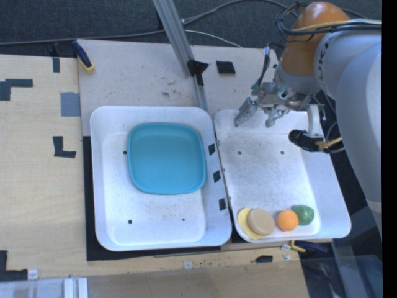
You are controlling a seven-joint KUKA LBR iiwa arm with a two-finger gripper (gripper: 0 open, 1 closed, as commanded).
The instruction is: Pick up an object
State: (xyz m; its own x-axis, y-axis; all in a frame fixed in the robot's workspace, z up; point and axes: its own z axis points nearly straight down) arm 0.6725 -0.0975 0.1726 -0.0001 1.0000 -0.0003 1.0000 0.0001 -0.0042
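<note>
Two bins side by side on the bench: left bin holding a square plate toward its far side; right bin holding four small things in a row along its near edge, from left to right a flat disc, a round puck resting partly on that disc, a ball touching the puck, and a rounded lump just beside the ball. Gripper above the far edge of the right bin, well apart from the row. Slanted metal post behind the bins, between them
</note>
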